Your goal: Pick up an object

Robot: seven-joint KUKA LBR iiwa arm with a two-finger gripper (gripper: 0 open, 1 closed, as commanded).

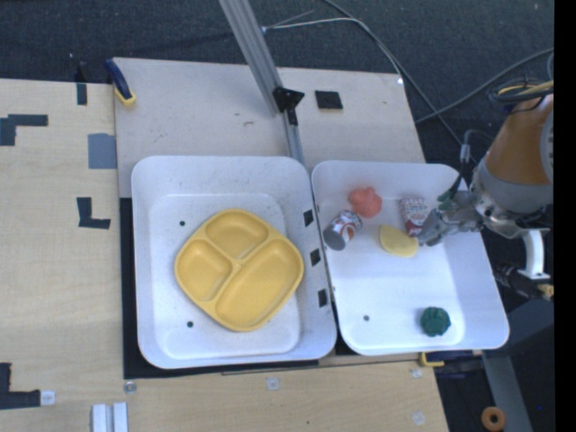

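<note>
Figure: overhead slanted view of a counter (207, 106) carrying 2 shallow white bins side by side. The left bin (153, 241) holds 1 yellow divided plate (238, 268) lying flat near its centre, turned at an angle to the bin walls; it is well apart from the arm, so it is probably not the present target.

The right bin (468, 313) holds the loose pieces that serve as candidates for the pick. A small can (342, 229) lies on its side near the left wall. A pink-orange lump (364, 201) sits just behind it. A small red-and-white packet (415, 212) stands near the back, and a pale yellow lump (398, 241) lies just in front of the packet. A dark green object (436, 320) rests alone toward the front right, well apart from the others.

The arm reaches in from the right, its orange band (522, 147) above the wrist, and the gripper (435, 227) is low inside the right bin, just beside the packet and the yellow lump. This placement suggests a grasp attempt on 1 of these 2 pieces; which cannot be told. The jaws point into the cluster, but their opening is too small and dark to read, so it cannot be told how far apart they stand or whether anything lies between them. No piece appears lifted: all 5 seem to rest on the bin floor.
</note>
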